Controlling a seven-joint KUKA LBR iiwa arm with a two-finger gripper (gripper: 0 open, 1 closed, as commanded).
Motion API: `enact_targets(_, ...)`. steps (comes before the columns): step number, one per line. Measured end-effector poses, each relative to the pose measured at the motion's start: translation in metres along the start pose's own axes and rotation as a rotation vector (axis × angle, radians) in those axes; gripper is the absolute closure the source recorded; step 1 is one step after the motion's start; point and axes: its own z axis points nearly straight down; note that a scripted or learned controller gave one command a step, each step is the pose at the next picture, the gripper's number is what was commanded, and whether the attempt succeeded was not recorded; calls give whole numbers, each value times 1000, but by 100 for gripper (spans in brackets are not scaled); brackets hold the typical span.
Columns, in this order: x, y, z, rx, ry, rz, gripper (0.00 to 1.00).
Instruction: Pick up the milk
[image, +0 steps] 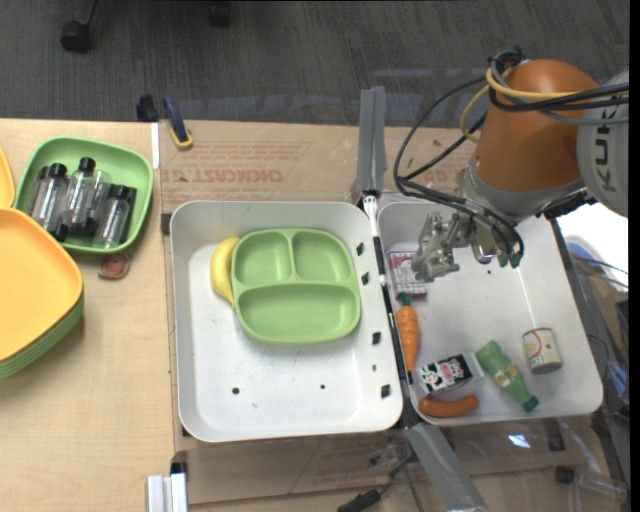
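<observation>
From my screen, the small black-and-white milk carton (446, 373) lies well below the metal jaws (437, 262), long axis nearly left-right; how far they are open I cannot tell.

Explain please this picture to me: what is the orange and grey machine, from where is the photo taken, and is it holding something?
This is a robot arm, photographed by one fixed camera looking down at a slant. Its gripper hangs over the right bin, above a pinkish packet; nothing shows clearly between its fingers. Lower in that bin lie a carrot, the milk carton, a sausage, a green bottle and a small can. The left bin holds a green divided plate with something yellow beside it.
</observation>
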Motion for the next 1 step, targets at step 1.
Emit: enact_targets(1, 53, -21, 0, 1, 1, 191, 100)
